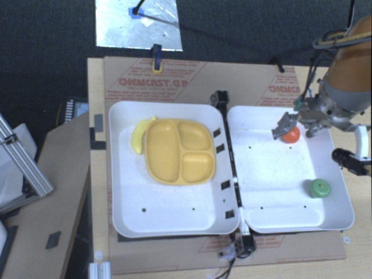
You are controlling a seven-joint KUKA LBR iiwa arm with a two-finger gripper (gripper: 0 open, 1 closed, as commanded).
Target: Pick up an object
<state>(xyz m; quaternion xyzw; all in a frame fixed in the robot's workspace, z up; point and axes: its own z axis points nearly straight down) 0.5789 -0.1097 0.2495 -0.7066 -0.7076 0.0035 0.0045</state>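
A small orange-red ball (292,136) lies at the back of the right bin (273,182). My gripper (285,127) hangs right over it, touching or nearly touching its upper left side. The grey arm with its orange band comes in from the right edge. A green round object (319,188) rests near the right bin's front right corner, well apart from the gripper. In the left bin (174,214) sits a yellow divided plate (177,151), and a yellow banana (138,135) lies against the plate's left rim.
The two bins meet at a black-clipped seam (229,161) in the middle. A black part of the arm (349,160) overhangs the right bin's right rim. A shiny metal sheet (138,15) lies behind the bench.
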